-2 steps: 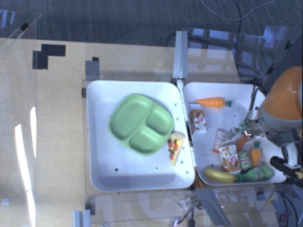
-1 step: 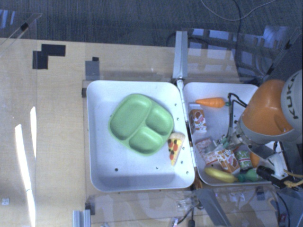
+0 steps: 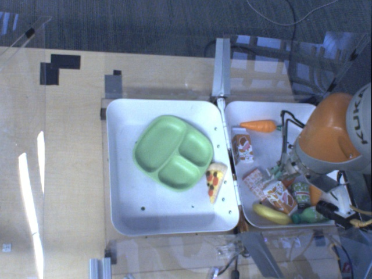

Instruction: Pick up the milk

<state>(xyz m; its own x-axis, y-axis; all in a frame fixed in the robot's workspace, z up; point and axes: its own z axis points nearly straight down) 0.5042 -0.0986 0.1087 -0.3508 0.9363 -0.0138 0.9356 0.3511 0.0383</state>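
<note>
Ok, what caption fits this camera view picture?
Robot arm over right bin of toy food; milk beside carrot.

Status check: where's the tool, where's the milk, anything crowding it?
Arm over right bin; tool hidden beneath it. Milk carton lying free near bin's left wall. Carrot just behind it, snack packs in front.

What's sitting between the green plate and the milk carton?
In the camera view, a pizza slice lies beside the plate in the left bin; then come the bin walls, before the milk in the right bin.
</note>
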